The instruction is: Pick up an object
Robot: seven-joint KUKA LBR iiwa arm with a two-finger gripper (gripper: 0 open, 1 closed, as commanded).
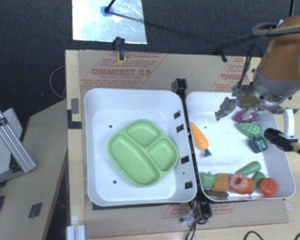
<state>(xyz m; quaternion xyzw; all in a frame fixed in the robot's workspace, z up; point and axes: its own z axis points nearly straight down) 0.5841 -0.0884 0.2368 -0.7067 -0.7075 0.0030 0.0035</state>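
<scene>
you have two white bins side by side on the bench. the left bin (97,134) carries a green divided plate (142,152) near its centre, lying flat, three compartments showing.

the right bin (220,149) holds the toys. a carrot (199,136) lies against its left wall, about halfway along. along the near edge you find a row: a green piece (207,179) at the near left corner, a brown cracker-like piece (221,181) beside it, a pink-iced doughnut (239,182) touching that, a green pod-shaped piece (249,167) just behind the doughnut, and a red tomato (268,186) at the near right corner. toward the right wall sit a green textured fruit (248,129) and, just nearer, a small teal block (257,144). a purple item (245,116) lies near the far right of the bin, just beside the gripper.

the gripper (225,109) hangs over the far part of the right bin, with the arm (285,54) entering from the right. i cannot tell whether the pincer is spread or pressed together. nothing is seen between its tips.
</scene>
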